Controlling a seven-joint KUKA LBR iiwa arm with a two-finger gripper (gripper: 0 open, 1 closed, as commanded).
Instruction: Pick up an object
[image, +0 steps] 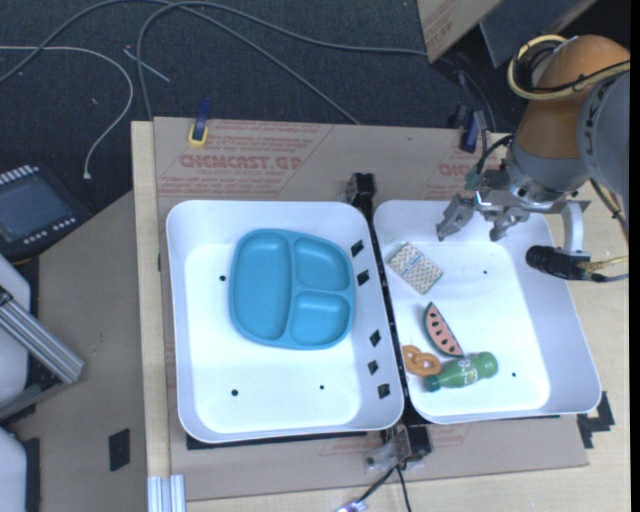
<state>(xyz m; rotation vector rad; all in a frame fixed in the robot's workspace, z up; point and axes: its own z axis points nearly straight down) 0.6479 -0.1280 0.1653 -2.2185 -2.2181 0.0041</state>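
Red "CHEMCAST GP" — on the cardboard sheet (printed twice).

My arm runs off the frame's right edge; the pretzel at lower right is partly tucked behind the green bottle.

The bench (covered by a printed cardboard sheet) bears two shallow white bins side by side: the right bin lies beneath the open jaws, the left bin well off to their left.
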